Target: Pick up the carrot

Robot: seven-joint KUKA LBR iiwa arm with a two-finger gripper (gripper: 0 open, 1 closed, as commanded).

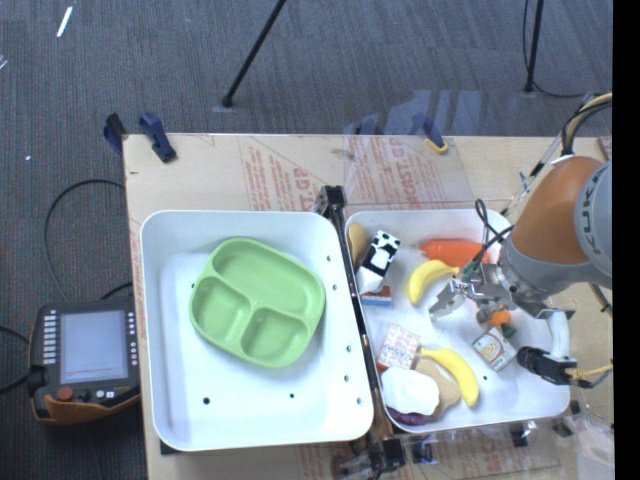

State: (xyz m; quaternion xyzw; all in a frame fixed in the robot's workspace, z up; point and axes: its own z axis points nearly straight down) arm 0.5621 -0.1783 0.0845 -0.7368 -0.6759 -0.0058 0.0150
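Note:
The carrot is an orange toy lying flat near the far wall of the right bin. My gripper hangs low over the right bin's middle, just in front of the carrot and apart from it. Its metal fingers point left and stand open with nothing between them, close to a yellow banana that lies between them and the carrot.
The right bin also holds a black-and-white toy, a second banana, a patterned small box, a white and purple item, a small carton and an orange-green piece. A green divided plate lies in the left bin.

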